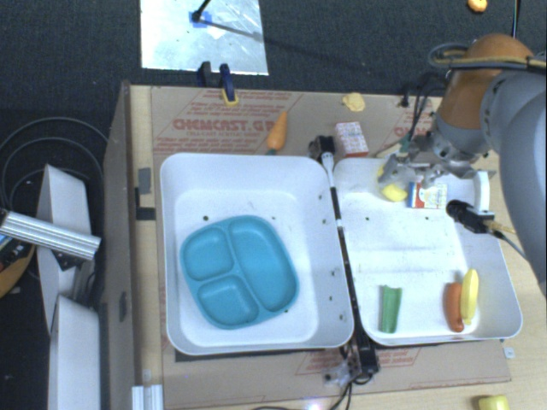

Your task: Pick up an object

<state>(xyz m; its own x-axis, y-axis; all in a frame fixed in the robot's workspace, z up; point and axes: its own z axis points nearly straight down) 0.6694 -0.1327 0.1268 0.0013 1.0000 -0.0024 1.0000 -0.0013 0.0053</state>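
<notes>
The small yellow piece (394,192) lies at the far end of the right bin (402,246), directly under the gripper (408,171) and just toward the divider side of it. It looks short and rounded, with no clear long axis at this size. Whether the gripper is closed on it, or merely poised over it, cannot be told: the wrist hardware hides that part.

Just beside the gripper, on the arm's side, a small red, white and blue carton (426,196) lies flat on the bin floor, close to the yellow piece and perhaps touching it. A black part (469,215) juts over the bin a little nearer the camera than the carton.

Well away from the gripper, at the bin's near end, lie a green stick (390,307), an orange piece (454,306) and a yellow piece (469,290), the last two touching side by side, each with its long axis running toward the gripper.

Across the divider, the left bin (248,178) holds a blue compartment tray (238,269), clear of any move here.

The carton is, I judge, the main hazard: a closing finger could catch its edge instead of the yellow piece.
</notes>
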